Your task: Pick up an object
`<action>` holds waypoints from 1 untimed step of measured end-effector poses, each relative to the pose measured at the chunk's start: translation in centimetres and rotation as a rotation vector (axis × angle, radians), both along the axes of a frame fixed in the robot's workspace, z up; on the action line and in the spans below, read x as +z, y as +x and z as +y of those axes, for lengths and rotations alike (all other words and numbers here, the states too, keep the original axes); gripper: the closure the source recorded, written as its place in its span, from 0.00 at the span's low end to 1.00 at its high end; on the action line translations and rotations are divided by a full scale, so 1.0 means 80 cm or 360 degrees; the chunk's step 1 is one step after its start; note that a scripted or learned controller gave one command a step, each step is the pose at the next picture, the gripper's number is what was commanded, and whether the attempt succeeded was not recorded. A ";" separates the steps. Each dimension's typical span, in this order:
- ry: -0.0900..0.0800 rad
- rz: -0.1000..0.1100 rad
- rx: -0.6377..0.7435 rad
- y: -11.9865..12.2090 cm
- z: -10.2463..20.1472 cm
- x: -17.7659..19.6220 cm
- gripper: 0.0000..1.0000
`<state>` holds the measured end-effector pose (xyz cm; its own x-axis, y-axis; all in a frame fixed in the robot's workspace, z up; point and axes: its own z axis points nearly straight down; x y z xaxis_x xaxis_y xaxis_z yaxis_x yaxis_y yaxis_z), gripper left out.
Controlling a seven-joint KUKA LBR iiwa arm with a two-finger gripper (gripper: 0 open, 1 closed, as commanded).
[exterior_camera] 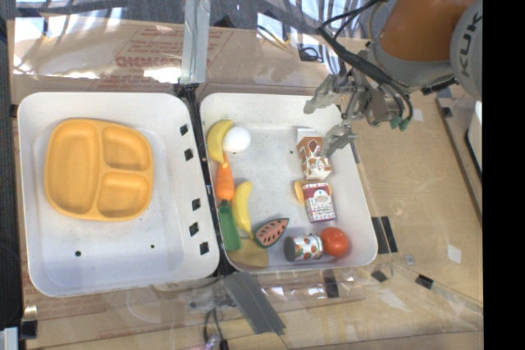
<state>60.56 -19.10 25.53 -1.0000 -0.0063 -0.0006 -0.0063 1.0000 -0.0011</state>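
The camera view shows the tool (pixel 335 117) open wide and holding nothing, up over the top right corner of the right bin (pixel 271 112). One finger hangs just above the top small box (pixel 312 157), which lies by the right wall. The tool may bump that wall or push the box into the second box (pixel 319 202) below it. The bin's middle has the most free room.

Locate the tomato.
The tomato lies in the right bin's near right corner, beside the can and just below the lower carton.
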 end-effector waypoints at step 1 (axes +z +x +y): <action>0.0001 -0.0003 -0.0052 -0.056 -0.011 -0.199 0.00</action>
